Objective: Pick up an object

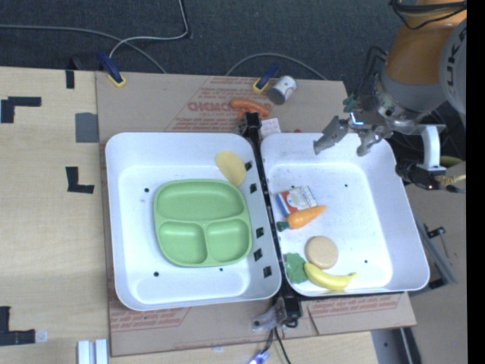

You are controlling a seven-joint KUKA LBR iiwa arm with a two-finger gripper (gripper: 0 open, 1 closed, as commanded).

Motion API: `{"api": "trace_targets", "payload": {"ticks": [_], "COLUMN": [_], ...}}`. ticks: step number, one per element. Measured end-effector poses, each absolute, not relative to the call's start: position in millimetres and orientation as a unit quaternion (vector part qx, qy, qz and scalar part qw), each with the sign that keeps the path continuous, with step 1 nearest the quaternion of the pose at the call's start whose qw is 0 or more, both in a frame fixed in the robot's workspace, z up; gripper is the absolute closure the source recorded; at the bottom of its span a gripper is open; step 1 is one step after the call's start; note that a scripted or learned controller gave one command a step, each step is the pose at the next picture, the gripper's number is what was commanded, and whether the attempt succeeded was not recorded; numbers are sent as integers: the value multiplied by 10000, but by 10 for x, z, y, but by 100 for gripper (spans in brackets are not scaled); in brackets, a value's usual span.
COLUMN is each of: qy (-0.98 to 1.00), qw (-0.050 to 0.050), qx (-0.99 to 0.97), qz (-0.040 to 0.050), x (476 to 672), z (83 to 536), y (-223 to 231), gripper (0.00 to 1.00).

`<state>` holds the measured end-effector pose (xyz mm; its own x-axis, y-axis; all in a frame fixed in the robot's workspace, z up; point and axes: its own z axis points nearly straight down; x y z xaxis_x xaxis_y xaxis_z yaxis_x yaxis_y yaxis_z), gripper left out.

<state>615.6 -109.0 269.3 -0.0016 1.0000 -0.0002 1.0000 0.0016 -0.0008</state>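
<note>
My gripper (349,139) hangs above the far edge of the right bin (394,226), open, with nothing between its two grey fingers (330,137). Well below it in that bin lie an orange carrot (305,217), a small red and white packet (297,199), a tan round cookie (322,251), a yellow banana (328,278) and a green leafy piece (293,268). In the left bin (129,226) a green divided plate (203,222) lies flat, and a yellow lemon-like piece (231,167) sits at its far right corner.
A black clipped divider (260,203) joins the two bins. Behind the bins on the cardboard lie an orange sausage-shaped toy (249,105), a grey cylinder (282,89) and blue-yellow clamps (113,69). A cable (151,36) runs across the dark floor behind.
</note>
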Motion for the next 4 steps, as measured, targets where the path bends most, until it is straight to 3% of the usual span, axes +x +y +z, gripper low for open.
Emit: {"api": "trace_targets", "payload": {"ticks": [1,2,3,4], "qy": [-7075,-7076,-7076,-7071], "qw": [12,-10,-14,-17], "qx": [-7067,-7066,-7066,-7072], "qz": [8,-7,-12,-6], "x": [5874,5928,6252,5834], "z": [1835,863,860,864], "y": [-802,-970,-1021,-947], "gripper": [0,0,0,0]}}
